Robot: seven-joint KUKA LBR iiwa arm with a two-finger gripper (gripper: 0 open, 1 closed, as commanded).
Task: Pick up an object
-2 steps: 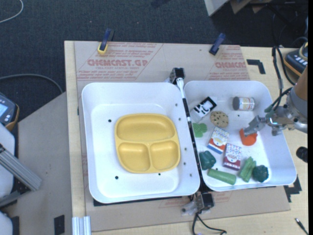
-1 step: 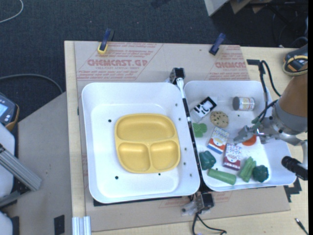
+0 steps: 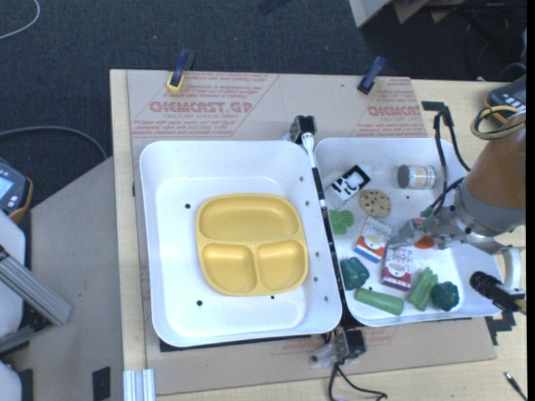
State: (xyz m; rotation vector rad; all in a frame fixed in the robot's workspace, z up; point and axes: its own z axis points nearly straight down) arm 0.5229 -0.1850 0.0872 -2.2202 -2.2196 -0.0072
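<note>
One pincer (image 3: 415, 234) low in right bin (image 3: 368, 150), among small items.

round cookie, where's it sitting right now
In the camera view the round cookie lies in the right bin, upper middle area, just right of the black-and-white tag and above the small red-and-white packet.

Single fixed camera above the tabletop (image 3: 251, 90), looking down at a slant, far enough back to take in both white bins (image 3: 167, 224) at frame centre, dark floor along the top and left, arm (image 3: 501, 182) entering at the right edge.
</note>
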